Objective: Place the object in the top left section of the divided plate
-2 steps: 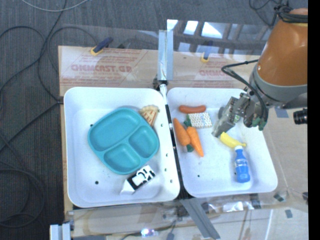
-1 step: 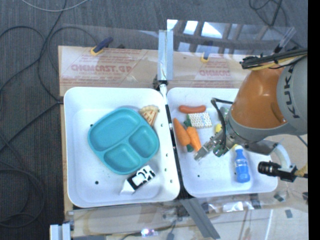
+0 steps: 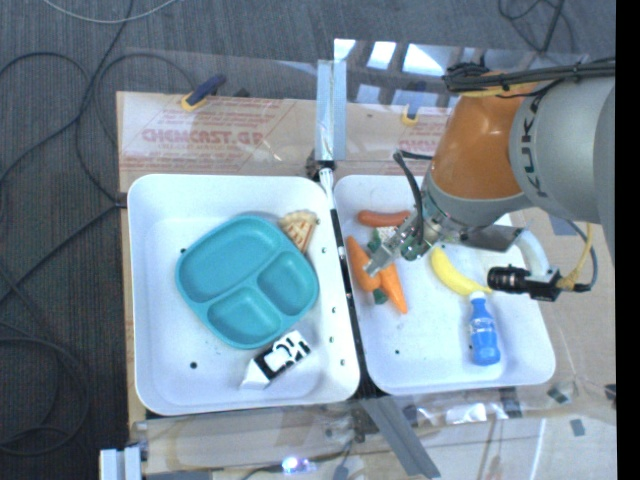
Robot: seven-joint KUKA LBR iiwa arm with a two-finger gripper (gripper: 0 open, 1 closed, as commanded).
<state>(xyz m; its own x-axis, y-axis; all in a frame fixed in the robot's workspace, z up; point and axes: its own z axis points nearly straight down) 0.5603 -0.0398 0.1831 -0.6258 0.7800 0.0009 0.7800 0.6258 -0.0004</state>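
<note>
The teal divided plate lies in the left bin, its three sections bare. My gripper is in the right bin, low over the left side, and it is open. Its fingertips straddle the spot just right of two orange carrots, with small green pieces beside them. Whether the tips touch anything I cannot tell. The orange-banded wrist hides the bin's upper right part.
A waffle-like wedge rests against the plate's upper right rim, and a black-and-white item lies below the plate. The right bin also holds a sausage, a banana and a blue bottle.
</note>
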